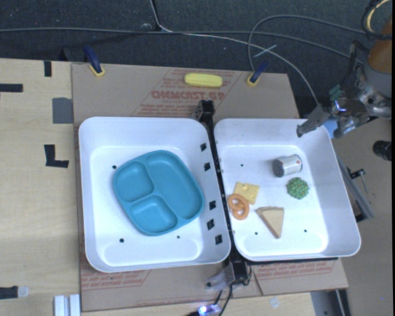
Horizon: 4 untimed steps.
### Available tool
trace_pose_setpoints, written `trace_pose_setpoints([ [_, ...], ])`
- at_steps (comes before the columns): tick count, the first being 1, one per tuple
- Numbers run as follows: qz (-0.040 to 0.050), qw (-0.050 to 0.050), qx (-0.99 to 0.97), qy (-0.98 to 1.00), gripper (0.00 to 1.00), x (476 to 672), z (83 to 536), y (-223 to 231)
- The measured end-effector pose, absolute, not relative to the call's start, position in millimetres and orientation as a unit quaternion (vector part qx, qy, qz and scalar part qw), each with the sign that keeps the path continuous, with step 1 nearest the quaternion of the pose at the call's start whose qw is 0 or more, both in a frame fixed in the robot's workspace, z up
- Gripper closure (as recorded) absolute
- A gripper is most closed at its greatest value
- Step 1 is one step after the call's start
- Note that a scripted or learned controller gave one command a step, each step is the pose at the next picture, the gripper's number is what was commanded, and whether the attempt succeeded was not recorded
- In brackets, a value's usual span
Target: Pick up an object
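Observation:
The right bin [329, 242] holds a small silver can [286, 166] lying on its side, a green broccoli piece [297, 188], a yellow cheese wedge [246, 191], an orange pretzel [237, 207] and a tan bread slice [271, 220]. My gripper [319, 128] hangs over that bin's far right corner, up and to the right of the can. Its fingers [307, 128] are spread open with nothing between them.
The left bin [95, 242] holds a blue divided plate [158, 191]. A yellow banana-like object [203, 79] lies on the cardboard behind the bins. Two blue-and-yellow clamps [92, 62] sit at the cardboard's back edge, and cables run across the dark mat.

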<state>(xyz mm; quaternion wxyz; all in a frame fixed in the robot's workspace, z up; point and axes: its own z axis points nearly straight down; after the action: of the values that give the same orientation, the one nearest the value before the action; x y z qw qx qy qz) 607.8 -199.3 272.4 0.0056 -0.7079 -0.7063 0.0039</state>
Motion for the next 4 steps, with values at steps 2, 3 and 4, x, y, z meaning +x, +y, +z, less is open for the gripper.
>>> trace_pose_setpoints([
  [2,0.0018,0.001,-0.707,-0.708,0.0,618.8,222.0,-199.2],
  [3,0.002,0.002,-0.706,-0.708,0.0,626.3,161.5,-197.5],
  [4,0.0018,0.001,-0.707,-0.708,0.0,624.2,99.1,-201.9],
])
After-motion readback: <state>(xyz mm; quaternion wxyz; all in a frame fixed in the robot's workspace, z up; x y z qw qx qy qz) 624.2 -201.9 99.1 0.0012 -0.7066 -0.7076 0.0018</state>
